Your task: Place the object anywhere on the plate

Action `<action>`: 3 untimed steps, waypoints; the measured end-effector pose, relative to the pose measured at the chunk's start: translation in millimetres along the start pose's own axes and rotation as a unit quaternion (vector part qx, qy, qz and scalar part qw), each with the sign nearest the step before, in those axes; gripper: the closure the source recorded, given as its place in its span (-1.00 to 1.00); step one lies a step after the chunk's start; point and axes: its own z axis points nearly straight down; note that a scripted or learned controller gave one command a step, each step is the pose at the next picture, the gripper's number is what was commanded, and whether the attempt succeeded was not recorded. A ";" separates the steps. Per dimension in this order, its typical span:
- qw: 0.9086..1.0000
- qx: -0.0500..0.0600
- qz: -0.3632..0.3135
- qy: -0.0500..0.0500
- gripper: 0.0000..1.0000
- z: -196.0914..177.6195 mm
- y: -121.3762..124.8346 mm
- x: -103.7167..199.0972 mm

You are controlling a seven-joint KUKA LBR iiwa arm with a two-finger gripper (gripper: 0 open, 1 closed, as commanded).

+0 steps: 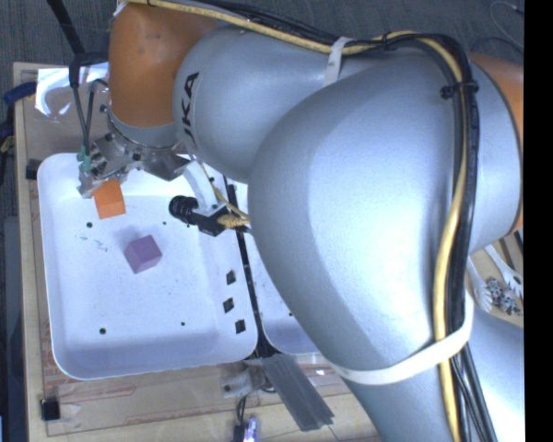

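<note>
Orange block (111,201) sits just under the gripper (92,175); grasp unclear, so it may drop short of any plate.

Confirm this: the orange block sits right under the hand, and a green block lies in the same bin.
One thing is wrong: the second block is purple, not green. The camera view shows it in the same white bin as the orange block, which sits right under the hand.

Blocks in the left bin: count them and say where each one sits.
2. An orange block lies near the bin's upper left, just under the gripper. A purple block sits on the bin floor below and to its right. The arm may hide others.
</note>
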 end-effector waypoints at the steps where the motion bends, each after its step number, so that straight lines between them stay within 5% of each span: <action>1: 1.000 0.001 0.029 0.000 1.00 29.6 -20.6 -50.0; 2: 0.996 0.000 0.089 0.000 1.00 -13.0 -49.7 -140.7; 3: 0.979 -0.001 0.205 0.000 1.00 -122.8 -44.8 -130.6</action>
